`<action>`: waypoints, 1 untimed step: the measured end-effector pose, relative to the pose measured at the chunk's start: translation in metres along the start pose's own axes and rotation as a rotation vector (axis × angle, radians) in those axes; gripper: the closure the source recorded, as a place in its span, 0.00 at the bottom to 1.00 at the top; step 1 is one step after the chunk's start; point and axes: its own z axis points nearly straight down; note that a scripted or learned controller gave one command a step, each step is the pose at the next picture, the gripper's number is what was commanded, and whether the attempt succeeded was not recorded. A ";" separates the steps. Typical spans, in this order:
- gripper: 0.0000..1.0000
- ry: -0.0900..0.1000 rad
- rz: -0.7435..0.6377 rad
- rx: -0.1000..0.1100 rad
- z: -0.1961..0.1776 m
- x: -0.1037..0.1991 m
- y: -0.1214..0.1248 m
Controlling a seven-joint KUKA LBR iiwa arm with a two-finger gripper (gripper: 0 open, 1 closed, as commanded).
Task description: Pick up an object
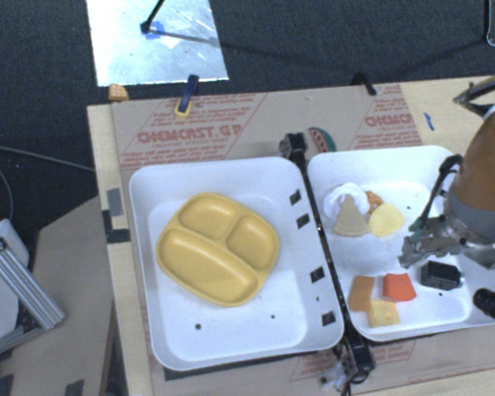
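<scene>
My gripper (420,246) hung over the right shallow white bin (404,166); I cannot tell its state.

A pale yellow round piece (387,219) lay just left of my gripper, touching a tan wedge (350,220) and a white crumpled item (347,196). Nearer the front edge sat an orange block (360,293), a red-orange block (399,286) and a yellow cube (383,313), close together. The left white bin (170,335) held a yellow three-compartment plastic tray (218,247).

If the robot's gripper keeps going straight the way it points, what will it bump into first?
The gripper points left across the right bin. Probably the red-orange block just ahead and below, or the round yellow piece if it runs higher. Depth is hard to judge from above.
</scene>
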 end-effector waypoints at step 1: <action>1.00 -0.001 0.000 -0.004 -0.002 0.030 0.002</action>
